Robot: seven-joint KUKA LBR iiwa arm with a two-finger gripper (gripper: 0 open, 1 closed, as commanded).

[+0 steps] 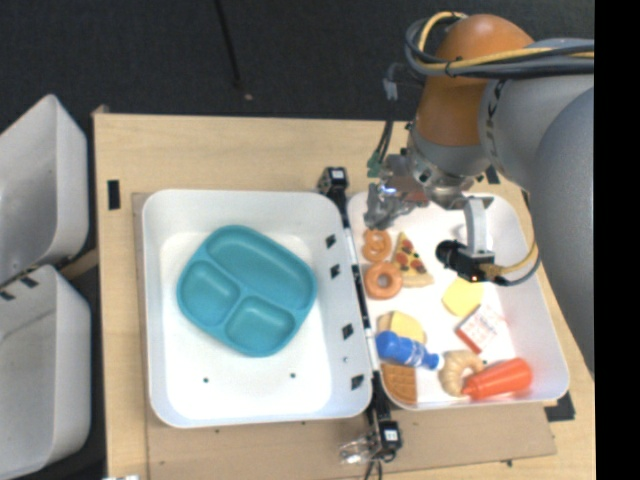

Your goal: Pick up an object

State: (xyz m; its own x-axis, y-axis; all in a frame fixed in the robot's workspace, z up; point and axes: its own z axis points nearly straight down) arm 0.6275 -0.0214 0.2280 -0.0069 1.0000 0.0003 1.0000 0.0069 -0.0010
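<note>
Nearest me in the right bin (545,353) I count one waffle (400,383), one blue bottle (405,350), one orange carrot-shaped toy (497,378) and one red-and-white packet (483,329), its print unreadable. Farther up: one yellow block (462,295), one pizza slice (409,260), two doughnuts (382,281). At nine o'clock, the left bin (160,368) holds one teal divided plate (246,289). Gripper (383,208) sits at the bin's twelve o'clock; grip state cannot be told.

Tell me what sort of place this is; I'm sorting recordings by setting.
Probably a robot lab grasping bench, not a kitchen: a KUKA arm reaches over two white bins on a wooden board, one holding a teal divided plate, the other toy food such as a doughnut and carrot.
</note>
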